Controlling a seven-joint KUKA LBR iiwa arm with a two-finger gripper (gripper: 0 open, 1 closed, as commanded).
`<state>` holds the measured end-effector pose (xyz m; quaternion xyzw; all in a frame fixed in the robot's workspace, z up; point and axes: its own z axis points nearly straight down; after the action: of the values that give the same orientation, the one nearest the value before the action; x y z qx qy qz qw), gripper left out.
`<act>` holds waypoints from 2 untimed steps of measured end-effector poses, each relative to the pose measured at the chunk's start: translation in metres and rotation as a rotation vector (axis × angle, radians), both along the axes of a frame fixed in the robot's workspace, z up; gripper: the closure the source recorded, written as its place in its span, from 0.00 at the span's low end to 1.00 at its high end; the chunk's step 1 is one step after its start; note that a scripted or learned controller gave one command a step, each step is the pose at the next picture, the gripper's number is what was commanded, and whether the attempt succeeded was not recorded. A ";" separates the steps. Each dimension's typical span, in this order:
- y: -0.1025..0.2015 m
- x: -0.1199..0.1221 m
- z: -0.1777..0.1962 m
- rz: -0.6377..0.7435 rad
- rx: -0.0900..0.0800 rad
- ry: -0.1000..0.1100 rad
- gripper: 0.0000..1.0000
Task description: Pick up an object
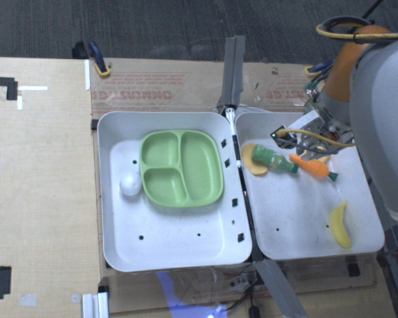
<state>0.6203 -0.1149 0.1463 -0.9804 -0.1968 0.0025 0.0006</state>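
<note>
Here, in the camera view, the arm (378,105) is reaching in from the right and is hanging over the back of the right bin (305,227). The gripper (304,141) is sitting low among cables, just behind the carrot (312,166); whether it is released or clenched cannot be told, as the wrist and wiring are hiding it. Nothing is showing in its grasp.

The likely targets are lying clustered at the back of the right bin: a green bottle (274,159) is resting across a tan slice (252,161), with the carrot just beside its cap end. That crowding is probably drawing the arm there. A banana (340,225) is lying well apart, near the front right corner, and is easier to isolate.

In the left bin (166,244), a green divided plate (182,168) is lying flat, with a white ball (130,185) touching its left edge.
</note>
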 end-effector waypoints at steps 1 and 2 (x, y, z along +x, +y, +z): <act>-0.003 0.021 -0.055 -0.177 -0.001 -0.002 1.00; -0.003 0.021 -0.046 -0.172 -0.002 0.001 1.00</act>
<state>0.6411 -0.1178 0.1004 -0.9937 -0.1118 0.0032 0.0000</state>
